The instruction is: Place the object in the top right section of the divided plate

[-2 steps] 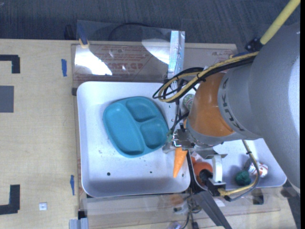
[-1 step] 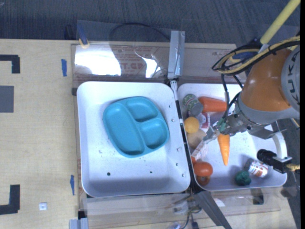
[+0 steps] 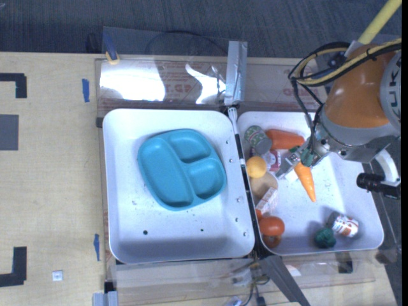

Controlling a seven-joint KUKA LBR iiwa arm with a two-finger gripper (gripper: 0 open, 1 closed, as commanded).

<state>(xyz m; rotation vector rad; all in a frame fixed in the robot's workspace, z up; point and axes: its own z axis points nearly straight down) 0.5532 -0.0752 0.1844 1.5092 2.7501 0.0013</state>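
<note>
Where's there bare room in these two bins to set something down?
Free: the left bin's floor around the blue divided plate, and the right bin's middle between the loose carrot and tomato. Crowded: the right bin's left side.

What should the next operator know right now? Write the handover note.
Tool: low in the right bin, at the top end of a carrot; finger state can't be read, so no grasp is confirmed.
Blue divided plate: in the left bin, nothing in its sections.
Other items lie in the right bin along its left side and near corner.
Done: nothing placed.
Left: secure an object, carry it over, set it in the plate's top right section.
</note>
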